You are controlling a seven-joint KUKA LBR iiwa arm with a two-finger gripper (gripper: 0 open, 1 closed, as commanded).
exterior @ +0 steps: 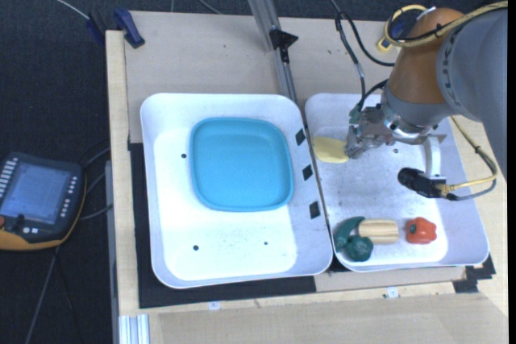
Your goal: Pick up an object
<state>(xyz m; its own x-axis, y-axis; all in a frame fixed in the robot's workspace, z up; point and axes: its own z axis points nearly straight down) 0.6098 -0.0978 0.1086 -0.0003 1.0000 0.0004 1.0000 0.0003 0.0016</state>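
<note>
White plastic, two shallow bins side by side on the table [226, 326].

Item 1: left bin [161, 173], carrying a blue plate [242, 163] laid flat.

Item 2: right bin [468, 230], carrying the candidate objects. We list a pale yellow piece [329, 149] near the bin's left wall; along the near rim, a green toy vegetable [353, 239], a tan roll-shaped piece [379, 231] touching it, and a red pepper-like toy [419, 230] just beside that.

Item 3: grey arm with orange band [415, 76], reaching in from the right. Its hand [356, 147] is down in the right bin, at the right edge of the yellow piece. Whether the hand is apart or together we cannot tell; the tips are too small and dark to read. We see nothing clearly between them.

Risks, as we judge them: the yellow piece looks low and flat, so the tips may slide over it or nudge it against the bin wall. A closure off-centre could squeeze it out sideways. Descending too far would drive the tips into the bin floor.
</note>
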